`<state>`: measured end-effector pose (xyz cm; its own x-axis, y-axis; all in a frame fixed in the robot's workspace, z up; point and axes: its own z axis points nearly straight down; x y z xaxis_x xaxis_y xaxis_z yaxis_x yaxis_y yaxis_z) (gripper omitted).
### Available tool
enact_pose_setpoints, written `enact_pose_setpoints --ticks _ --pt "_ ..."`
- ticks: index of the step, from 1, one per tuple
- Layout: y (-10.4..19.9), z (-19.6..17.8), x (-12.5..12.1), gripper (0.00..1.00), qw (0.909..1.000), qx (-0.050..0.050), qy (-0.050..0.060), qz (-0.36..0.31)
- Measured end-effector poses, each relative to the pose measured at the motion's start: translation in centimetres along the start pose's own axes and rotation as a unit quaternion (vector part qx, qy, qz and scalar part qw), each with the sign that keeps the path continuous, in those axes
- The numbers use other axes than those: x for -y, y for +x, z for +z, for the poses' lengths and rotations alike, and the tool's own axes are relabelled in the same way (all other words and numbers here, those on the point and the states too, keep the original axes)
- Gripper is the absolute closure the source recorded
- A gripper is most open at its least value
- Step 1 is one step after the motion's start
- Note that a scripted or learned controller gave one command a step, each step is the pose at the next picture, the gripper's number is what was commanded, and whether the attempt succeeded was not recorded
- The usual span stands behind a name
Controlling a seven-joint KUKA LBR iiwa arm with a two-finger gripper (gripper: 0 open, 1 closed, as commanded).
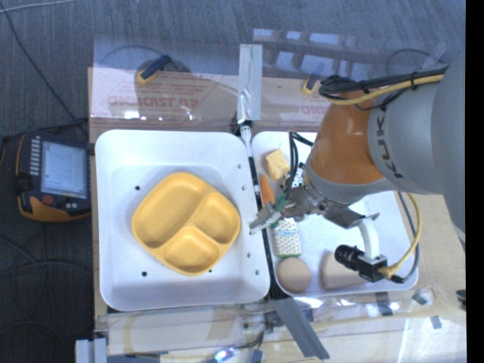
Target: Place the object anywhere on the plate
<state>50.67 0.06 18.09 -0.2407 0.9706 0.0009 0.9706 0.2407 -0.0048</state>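
you are working with the gripper (274, 212) low over the right bin (393, 203), close to the wall that divides it from the left bin (113, 165). the main risk from here is a lift with nothing captured: several items crowd the tool, so the program may close on the wrong one or on two at once. just below the tool lies a dotted packet (287, 238), and below that an egg (294, 273); above the tool sits a cheese wedge (276, 162), and an orange stick (266, 190) lies along the wall just beside the tool. which of these is the object to move cannot be judged with certainty; the packet is the nearest candidate. a second risk is collision: the tool is so close to the dividing wall that a sideways move toward the plate (187, 221) without enough lift could catch the wall or drag an item against it. the plate sits well apart from the tool, in the left bin, with all three compartments free. the fingers are too blurred and too hidden by the wrist to read, so you cannot tell whether they are spread or pressed together, nor whether they touch anything.
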Motion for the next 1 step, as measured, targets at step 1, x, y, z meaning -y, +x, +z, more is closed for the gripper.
enact_pose_setpoints --ticks 1 --pt "0.73 -3.81 1.09 0.0 0.992 0.001 -0.001 0.126"
